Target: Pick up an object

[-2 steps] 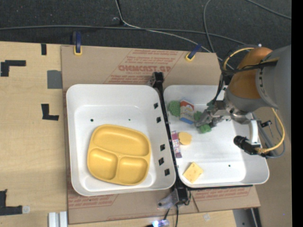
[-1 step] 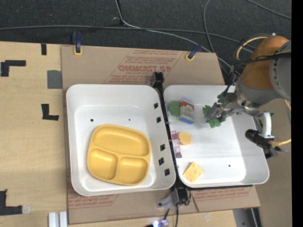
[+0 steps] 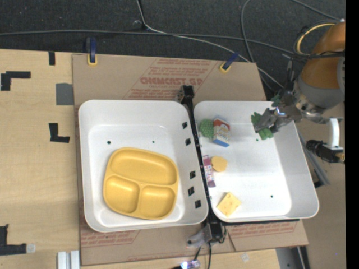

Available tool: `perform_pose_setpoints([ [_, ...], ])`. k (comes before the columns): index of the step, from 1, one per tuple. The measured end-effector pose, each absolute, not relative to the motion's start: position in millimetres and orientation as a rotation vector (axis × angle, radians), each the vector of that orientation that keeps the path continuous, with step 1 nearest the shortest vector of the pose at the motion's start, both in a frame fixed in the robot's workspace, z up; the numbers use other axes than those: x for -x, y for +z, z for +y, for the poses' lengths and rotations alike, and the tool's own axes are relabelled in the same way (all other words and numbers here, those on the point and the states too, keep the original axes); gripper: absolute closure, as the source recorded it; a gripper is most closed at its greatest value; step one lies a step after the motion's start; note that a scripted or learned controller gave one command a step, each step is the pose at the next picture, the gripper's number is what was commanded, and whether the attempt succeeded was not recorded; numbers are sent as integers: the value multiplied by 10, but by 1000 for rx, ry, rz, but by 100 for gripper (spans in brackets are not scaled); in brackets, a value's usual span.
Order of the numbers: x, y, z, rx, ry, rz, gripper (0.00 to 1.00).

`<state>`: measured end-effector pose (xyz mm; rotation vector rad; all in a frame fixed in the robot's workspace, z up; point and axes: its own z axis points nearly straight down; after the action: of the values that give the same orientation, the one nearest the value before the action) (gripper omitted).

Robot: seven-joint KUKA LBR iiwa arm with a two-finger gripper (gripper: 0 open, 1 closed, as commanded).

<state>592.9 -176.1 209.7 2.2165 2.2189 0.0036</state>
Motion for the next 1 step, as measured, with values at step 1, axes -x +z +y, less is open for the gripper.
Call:
perform_pose_setpoints([
  [1,-5936,2491,-1758,-2218,2,2222,100],
])
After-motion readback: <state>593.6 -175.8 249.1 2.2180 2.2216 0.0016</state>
